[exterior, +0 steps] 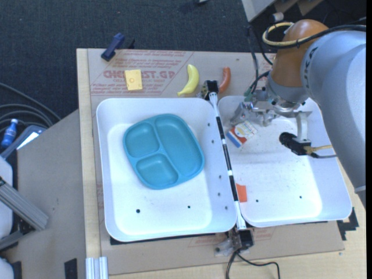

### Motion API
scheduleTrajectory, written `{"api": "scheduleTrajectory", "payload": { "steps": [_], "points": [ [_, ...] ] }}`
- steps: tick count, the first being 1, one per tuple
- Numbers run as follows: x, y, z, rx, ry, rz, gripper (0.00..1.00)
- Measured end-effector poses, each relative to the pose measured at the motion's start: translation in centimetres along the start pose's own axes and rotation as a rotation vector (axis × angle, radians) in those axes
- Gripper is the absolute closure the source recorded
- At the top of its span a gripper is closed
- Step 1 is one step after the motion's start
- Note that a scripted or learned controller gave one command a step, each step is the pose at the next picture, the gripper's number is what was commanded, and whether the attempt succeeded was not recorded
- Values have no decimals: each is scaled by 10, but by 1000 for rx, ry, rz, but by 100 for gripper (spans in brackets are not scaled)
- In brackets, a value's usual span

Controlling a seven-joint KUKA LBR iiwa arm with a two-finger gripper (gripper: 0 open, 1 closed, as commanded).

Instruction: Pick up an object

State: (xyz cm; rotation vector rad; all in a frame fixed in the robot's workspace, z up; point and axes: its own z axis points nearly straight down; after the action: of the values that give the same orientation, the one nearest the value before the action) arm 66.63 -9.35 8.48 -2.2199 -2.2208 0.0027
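Lying just beside the claw [256, 113] is a carton [241, 135].

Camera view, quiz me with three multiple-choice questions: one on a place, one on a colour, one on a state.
1. The plate lies: A) in the left bin B) in the right bin C) on the bench behind the bins.
2. The banana is: A) green B) yellow C) purple.
3. The plate is: A) flipped over B) standing on edge C) flat, compartments up.
Answers: 1 A, it rests on the left bin's floor; 2 B, its skin is yellow; 3 C, three hollows face the camera.
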Motion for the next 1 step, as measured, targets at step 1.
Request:
{"api": "scheduleTrajectory", "payload": {
  "steps": [1],
  "points": [
    [0, 1, -11, -3, -1, -1, 100]
  ]
}}
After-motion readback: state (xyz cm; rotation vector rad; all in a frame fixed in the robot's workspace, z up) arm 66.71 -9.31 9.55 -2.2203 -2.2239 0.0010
